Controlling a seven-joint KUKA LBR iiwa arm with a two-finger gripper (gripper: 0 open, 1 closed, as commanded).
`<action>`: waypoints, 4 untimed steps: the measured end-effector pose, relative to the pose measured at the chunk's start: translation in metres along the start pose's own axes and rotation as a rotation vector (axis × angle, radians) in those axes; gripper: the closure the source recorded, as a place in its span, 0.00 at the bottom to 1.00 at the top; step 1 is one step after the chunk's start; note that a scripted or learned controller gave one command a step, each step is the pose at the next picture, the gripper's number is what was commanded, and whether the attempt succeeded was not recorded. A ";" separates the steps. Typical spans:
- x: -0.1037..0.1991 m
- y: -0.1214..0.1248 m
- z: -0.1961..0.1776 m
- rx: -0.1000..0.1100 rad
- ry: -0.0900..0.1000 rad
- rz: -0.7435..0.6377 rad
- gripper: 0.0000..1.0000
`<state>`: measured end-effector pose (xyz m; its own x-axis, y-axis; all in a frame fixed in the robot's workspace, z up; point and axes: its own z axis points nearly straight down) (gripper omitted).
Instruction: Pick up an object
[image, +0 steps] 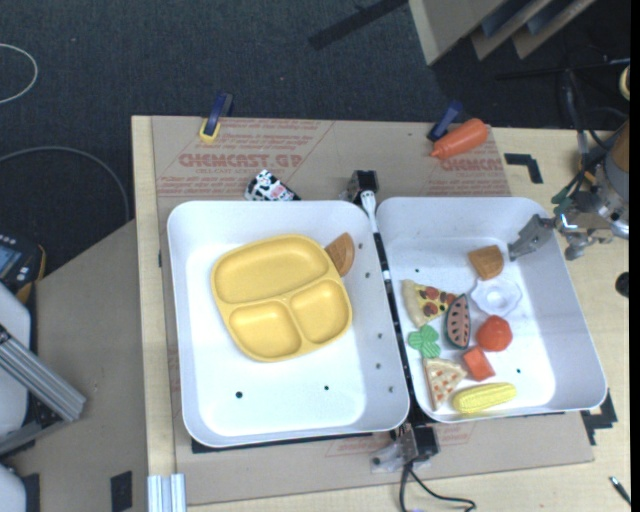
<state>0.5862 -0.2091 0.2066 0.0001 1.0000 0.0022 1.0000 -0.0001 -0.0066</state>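
While the arm is reaching in over the far right edge of the right bin (580, 340), everything pickable is lying toward the near half of that bin, so let's start there: a yellow corn cob (484, 398) is resting along the near edge, long axis running roughly side to side, with a pizza wedge (441, 378) just beside it and an orange block (478, 364) just behind. Moving back, a red tomato (494, 333) is sitting near the middle, a watermelon slice (457, 321) beside it, a green piece (425, 341) and another pizza slice (424, 297) closer to the left edge. Farther still, a brown bread piece (487, 262) is lying toward the far edge, and that is the one closest to the gripper (528, 240), which is hanging just to its right and slightly beyond, carrying nothing between its fingers; whether they are spread or closed I cannot tell. So the bread is lying just left of and nearer than the claw, probably the shortest reach. Over in the left bin (190, 330), a yellow divided plate (282, 296) is sitting.
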 end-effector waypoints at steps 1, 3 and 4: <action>-0.006 0.000 0.061 0.000 0.000 0.001 0.00; -0.001 -0.001 0.122 -0.004 -0.001 0.000 0.00; -0.001 0.003 0.106 -0.019 -0.004 0.000 1.00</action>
<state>0.5889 -0.2101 0.1008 0.0006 1.0000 -0.0021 0.9999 -0.0005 0.0124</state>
